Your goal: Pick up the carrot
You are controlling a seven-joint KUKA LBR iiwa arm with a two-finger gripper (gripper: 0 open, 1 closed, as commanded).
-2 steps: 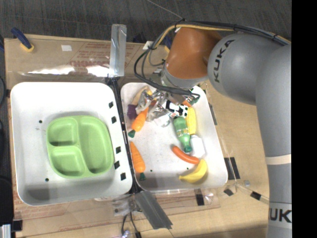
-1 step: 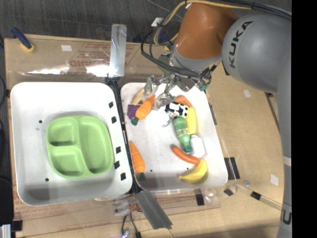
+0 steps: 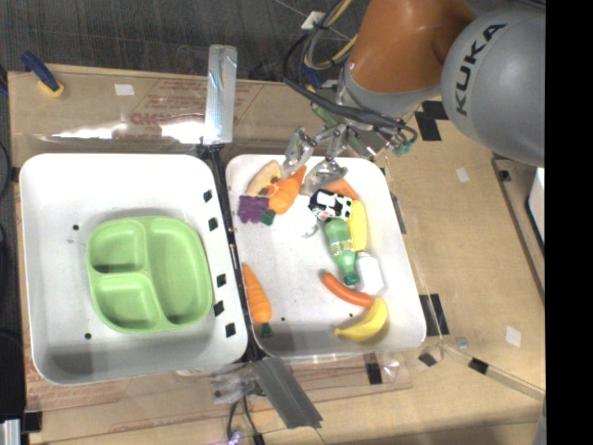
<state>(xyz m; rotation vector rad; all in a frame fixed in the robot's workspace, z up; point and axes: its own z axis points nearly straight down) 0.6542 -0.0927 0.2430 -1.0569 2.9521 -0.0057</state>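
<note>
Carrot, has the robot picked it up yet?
Not yet. Done so far: the arm has brought the gripper over the far end of the right bin, beside one carrot. In hand: nothing I can see; that carrot lies in the bin among the other toys. Another carrot lies by the bin's left wall. Left to do: grip one and lift it.

The arm [image 3: 491, 72] is glossy grey with black KUKA lettering, an orange band, and black cables.
</note>
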